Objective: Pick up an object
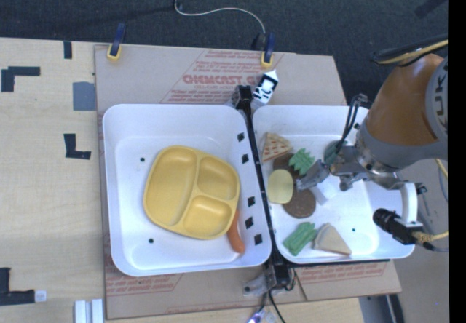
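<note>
The arm comes in from the right, its orange band above the wrist over the right edge of the right bin (364, 245). The gripper (314, 177) reaches leftward and down into that bin, its dark tips just right of a cluster of toy food pieces. Whether it is wide, narrow or gripping something cannot be told from this slanted view; nothing is plainly seen between the tips.

Nearest the gripper lie three things. A pale yellow rounded piece (280, 185), smooth and egg-like, sits close to the divider between the bins. Just near of it, touching or overlapping its lower edge, is a flat dark brown disc (300, 204). Just far of the gripper is a small green leafy piece (300, 161), and beyond that, toward the divider, a tan waffle-patterned wedge (274, 146).

At the near side of the right bin a second green piece (298, 238) lies beside a beige wedge (332, 241), the two touching or almost so.

The left bin (124, 140) holds a yellow divided tray (191, 191) with three compartments, and an orange sausage-shaped piece (236, 236) lies along its near right edge.
</note>
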Controlling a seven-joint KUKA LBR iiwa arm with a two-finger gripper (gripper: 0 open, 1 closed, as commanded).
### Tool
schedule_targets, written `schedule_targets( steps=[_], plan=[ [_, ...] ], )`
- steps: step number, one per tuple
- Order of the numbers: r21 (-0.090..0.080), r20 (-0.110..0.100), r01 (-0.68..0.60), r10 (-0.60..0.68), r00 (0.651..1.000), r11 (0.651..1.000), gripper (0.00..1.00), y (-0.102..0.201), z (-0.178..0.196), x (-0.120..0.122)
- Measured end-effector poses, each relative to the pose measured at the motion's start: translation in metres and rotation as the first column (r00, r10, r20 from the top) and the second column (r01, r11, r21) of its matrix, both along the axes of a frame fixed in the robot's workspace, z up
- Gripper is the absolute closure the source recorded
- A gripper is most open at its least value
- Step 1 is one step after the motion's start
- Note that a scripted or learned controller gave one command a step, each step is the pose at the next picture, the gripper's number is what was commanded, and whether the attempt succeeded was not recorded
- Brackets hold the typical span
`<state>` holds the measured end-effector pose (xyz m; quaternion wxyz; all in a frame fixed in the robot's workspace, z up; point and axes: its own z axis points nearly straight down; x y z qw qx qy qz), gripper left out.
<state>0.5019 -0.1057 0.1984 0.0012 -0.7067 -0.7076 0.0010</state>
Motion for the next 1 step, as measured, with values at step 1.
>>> schedule_targets(
  steps=[1],
  plan=[
    [0.001, -0.001, 0.003, -0.003, 1.0, 1.0, 0.0, -0.0434, -0.117, -0.0176]
  ],
)
